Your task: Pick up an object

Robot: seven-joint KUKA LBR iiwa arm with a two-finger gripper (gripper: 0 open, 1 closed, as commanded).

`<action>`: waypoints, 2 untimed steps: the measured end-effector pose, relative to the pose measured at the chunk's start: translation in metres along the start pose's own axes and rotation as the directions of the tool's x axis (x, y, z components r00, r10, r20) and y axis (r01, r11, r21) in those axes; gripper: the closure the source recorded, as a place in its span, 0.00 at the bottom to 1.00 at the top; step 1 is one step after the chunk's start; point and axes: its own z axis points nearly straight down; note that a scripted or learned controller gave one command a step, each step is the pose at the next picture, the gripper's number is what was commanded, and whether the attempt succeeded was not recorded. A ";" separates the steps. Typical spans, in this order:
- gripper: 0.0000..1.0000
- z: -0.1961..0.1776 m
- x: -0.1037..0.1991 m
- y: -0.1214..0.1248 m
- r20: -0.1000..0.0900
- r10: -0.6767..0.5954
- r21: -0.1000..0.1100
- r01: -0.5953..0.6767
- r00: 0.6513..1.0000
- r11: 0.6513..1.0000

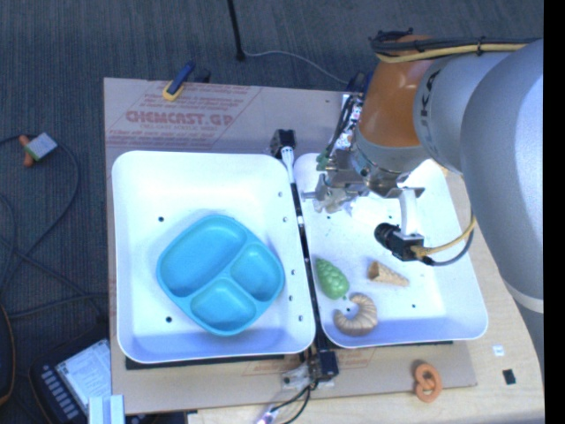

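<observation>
My gripper (334,197) hangs over the far left part of the right bin (459,321), close to the wall between the bins. Below it in the same bin lie a green bumpy object (332,278), a tan curled object (357,314) and a small orange wedge (387,275). The gripper stands apart from all three, a good way above the green one in the view. The arm's grey body and orange band (393,104) cover the bin's far right part.
A blue divided plate (221,274) lies in the left bin (141,184). A black cable fitting (393,239) hangs from the wrist over the right bin. An orange ring-shaped item (427,380) sits on the bench in front of the bins.
</observation>
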 end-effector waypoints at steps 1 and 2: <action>1.00 -0.035 -0.014 -0.088 0.002 0.002 0.001 -0.002 1.000 1.000; 1.00 -0.057 -0.009 -0.117 0.000 0.000 0.001 0.000 1.000 1.000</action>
